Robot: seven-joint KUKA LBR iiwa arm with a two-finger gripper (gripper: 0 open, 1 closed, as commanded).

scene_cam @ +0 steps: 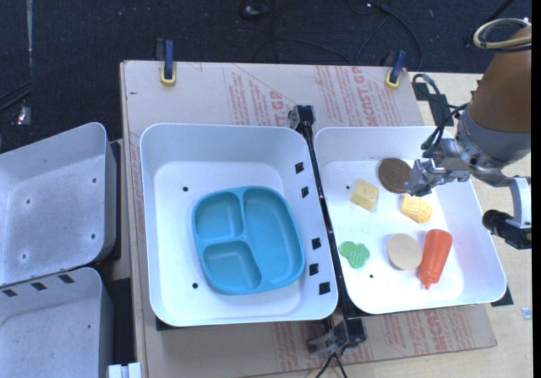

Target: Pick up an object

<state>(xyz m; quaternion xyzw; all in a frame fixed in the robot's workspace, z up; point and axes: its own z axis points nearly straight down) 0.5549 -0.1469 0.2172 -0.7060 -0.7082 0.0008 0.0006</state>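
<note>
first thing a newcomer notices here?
Probably the blue divided tray, alone in the left bin. Next, the toy food in the right bin: an orange carrot, a green piece, a yellow block. The claw sits low at that bin's far side, just above a yellow corn piece.

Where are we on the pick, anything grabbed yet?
Done: the arm has reached into the right bin. In hand: the gripper sits low over the yellow corn piece, beside the brown disc; no item is visibly lifted. Left: grasp and raise one. Carrot and cheese lie untouched.
</note>
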